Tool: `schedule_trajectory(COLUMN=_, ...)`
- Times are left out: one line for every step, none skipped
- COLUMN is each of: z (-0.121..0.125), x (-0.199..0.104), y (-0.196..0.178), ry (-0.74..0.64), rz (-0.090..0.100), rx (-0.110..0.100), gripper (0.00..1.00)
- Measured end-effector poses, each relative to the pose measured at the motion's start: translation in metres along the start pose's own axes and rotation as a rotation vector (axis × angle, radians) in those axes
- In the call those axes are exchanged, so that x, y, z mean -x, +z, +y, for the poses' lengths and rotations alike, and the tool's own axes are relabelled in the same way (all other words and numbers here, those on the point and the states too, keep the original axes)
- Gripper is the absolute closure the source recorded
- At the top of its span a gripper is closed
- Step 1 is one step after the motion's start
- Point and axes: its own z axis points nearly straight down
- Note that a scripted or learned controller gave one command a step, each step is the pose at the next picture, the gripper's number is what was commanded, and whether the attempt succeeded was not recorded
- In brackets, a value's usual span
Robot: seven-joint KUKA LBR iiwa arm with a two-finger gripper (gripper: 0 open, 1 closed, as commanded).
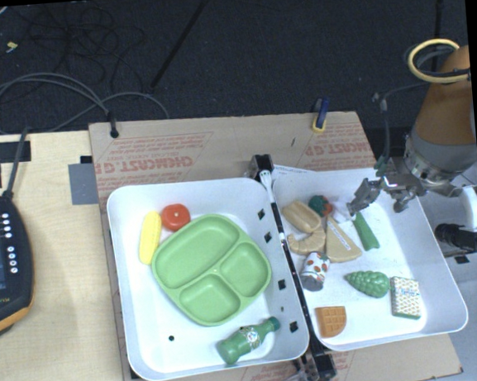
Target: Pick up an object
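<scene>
My gripper [380, 203] hangs over the upper right part of the right bin [448, 308], open, with nothing between its fingers. Just below its left finger [358, 201] lies a green stick-shaped piece [366, 231]. Left of it are a tan bread roll [301, 216], a small green and red piece [319, 205] and tan wedges [333, 244]. Lower in this bin lie a white and red figure [313, 270], a green bumpy piece [369, 283], a patterned box [405, 297] and an orange waffle [331, 320].
The left bin [139, 335] holds a green divided plate [212, 267], a yellow piece [150, 236], a red tomato [175, 217] and a green bottle [247, 341]. A teach pendant [0, 264] sits on the bench at far left. A blue clip [321, 114] stands behind the bins.
</scene>
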Motion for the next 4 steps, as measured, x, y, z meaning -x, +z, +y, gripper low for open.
schedule_trajectory(z=-0.097, x=-0.100, y=-0.024, ry=-0.005, rz=0.006, rx=-0.007, gripper=0.00)
schedule_trajectory(z=-0.094, x=-0.094, y=-0.032, ry=0.002, rz=0.002, rx=-0.007, gripper=1.00)
schedule_trajectory(z=-0.042, x=-0.151, y=0.018, ry=-0.004, rz=0.002, rx=-0.004, gripper=1.00)
schedule_trajectory(z=-0.048, x=-0.164, y=-0.142, ry=-0.002, rz=0.001, rx=0.016, gripper=1.00)
